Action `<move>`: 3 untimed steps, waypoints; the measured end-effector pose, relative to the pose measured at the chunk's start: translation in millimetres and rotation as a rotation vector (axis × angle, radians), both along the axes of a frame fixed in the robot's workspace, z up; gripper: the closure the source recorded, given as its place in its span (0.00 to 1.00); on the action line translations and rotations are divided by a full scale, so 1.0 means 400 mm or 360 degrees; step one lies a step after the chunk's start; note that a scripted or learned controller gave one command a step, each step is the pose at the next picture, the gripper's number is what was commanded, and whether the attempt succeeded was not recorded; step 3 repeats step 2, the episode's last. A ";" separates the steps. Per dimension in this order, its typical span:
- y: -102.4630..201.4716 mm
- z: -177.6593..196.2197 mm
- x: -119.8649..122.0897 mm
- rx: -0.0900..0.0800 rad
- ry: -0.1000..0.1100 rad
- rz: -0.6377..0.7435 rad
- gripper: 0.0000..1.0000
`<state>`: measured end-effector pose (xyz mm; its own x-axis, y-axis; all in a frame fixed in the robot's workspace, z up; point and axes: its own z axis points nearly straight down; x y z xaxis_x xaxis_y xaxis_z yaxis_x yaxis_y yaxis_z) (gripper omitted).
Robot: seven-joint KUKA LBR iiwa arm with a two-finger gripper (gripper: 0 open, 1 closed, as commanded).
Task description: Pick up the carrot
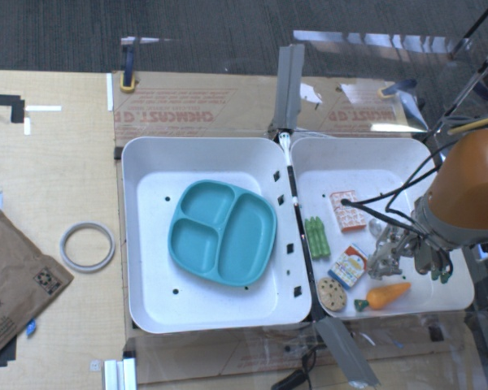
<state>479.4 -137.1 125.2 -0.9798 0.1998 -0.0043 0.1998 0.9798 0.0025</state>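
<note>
Reaching in from the right, the grey arm with its orange band [472, 181] bends down over the right-hand white bin [374, 159], black cables looping off its wrist. The gripper [388, 260] hangs low near the bin's front right corner, just above the carrot [386, 296]; whether it touches the carrot cannot be told, and glare and cables hide how the gripper is set.

The carrot lies on its side on the bin floor, orange tip pointing right, green stub left, close to the front wall. Just left of it sit a round speckled cookie [333, 295] and a small colourful packet [349, 266]. Further back lie a green pea pod [316, 237], hard against the wall between the bins, and a small red and white box [346, 210]; print on either is too small to read. The rear part of this bin's floor is bare.

The left-hand white bin [138, 218] holds a teal divided plate [222, 232] at its centre, with bare floor all around it.

Behind the bins, cardboard [179, 104] carries red printing, upside down, partly readable as "CHEMCAST GP". On the wooden bench at left rest a roll of tape [87, 245] and a brown carton [12, 283] with black lettering ending in "BOX".
</note>
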 end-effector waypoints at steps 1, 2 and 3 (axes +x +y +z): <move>0.000 0.023 0.004 0.0001 -0.0006 -0.0006 1.00; -0.017 0.126 0.003 -0.0002 0.0003 -0.0523 1.00; -0.017 0.126 0.003 -0.0002 0.0003 -0.0523 1.00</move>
